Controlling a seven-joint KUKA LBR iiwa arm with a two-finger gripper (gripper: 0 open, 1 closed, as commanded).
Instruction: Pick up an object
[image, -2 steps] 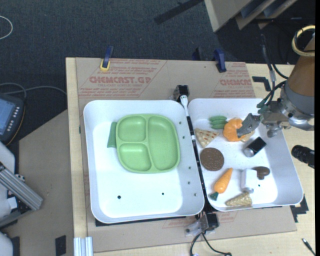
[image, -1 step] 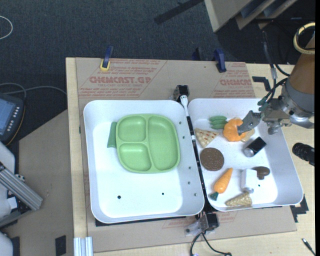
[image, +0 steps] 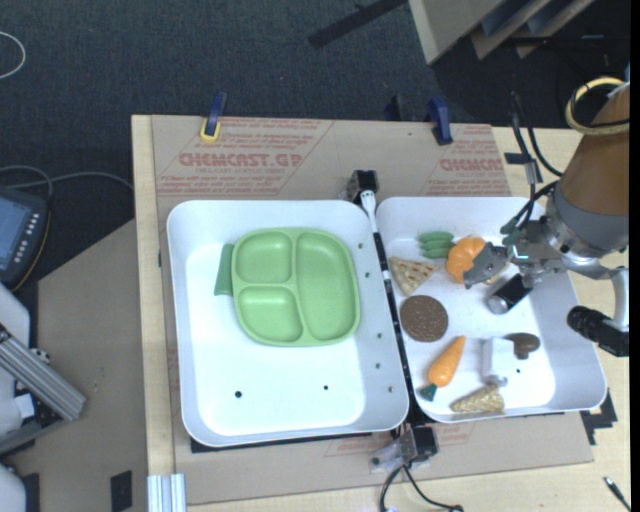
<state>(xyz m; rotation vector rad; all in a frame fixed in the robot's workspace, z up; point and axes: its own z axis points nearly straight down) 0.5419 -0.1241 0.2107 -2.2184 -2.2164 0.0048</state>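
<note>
Right bin (image: 590, 385) crowded, end effector (image: 497, 283) beside orange fruit (image: 463, 257), finger state unclear, bare floor toward far rim.

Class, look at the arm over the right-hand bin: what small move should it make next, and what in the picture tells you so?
Probably a short descent: the gripper hovers beside the orange fruit in the right bin, gripping nothing visible yet.

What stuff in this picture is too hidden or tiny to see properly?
- End effector, camera view: small and dark over the right white bin; open or shut is unclear.
- Small grey and brown object: too small to identify.
- Flat dark green piece: mostly hidden under the light green divided plastic plate.
- Grey arm: cut off by the picture's right edge.
</note>
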